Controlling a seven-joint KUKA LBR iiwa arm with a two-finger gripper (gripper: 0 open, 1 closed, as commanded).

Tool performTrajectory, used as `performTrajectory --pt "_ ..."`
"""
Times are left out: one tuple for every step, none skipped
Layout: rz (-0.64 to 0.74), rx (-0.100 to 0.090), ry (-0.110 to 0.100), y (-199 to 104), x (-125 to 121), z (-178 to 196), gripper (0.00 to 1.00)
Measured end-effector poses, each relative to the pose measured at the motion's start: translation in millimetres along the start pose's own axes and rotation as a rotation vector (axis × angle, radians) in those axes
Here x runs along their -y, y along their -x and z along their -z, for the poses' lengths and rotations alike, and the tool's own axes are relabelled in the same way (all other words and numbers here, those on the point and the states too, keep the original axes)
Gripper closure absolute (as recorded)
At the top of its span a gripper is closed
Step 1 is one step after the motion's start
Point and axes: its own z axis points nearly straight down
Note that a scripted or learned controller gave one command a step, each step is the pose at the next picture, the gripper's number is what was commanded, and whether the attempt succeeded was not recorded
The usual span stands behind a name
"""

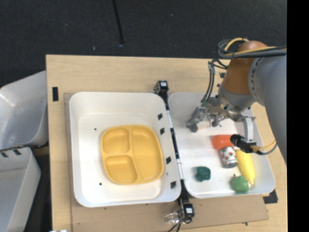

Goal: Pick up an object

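The right bin [190, 105] holds several small objects near its right side: an orange-red piece [221, 141], a small can [228, 157], a yellow banana-like piece [245, 166], a light green piece [240, 184] and a dark green lump [203, 173]. My gripper [204, 124] hangs over the upper middle of this bin, up and left of the orange-red piece. Its two grey fingers [193, 124] are spread apart with nothing between them. The dark green lump lies well below the gripper, nearer the front.
A yellow divided plate [132, 153] lies in the left bin [82, 110]. A ridge with black clips [171, 144] separates the two bins. The grey and orange arm [241, 81] with its cables covers the right bin's back right corner.
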Motion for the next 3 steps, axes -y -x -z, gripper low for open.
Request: performTrajectory --pt "0.000 -0.001 0.001 0.4 -0.9 10.8 1.00" --pt "0.001 -0.001 0.006 -1.2 -1.6 72.3 1.00" --pt "0.002 -0.001 0.005 -0.3 -2.7 112.5 1.00"
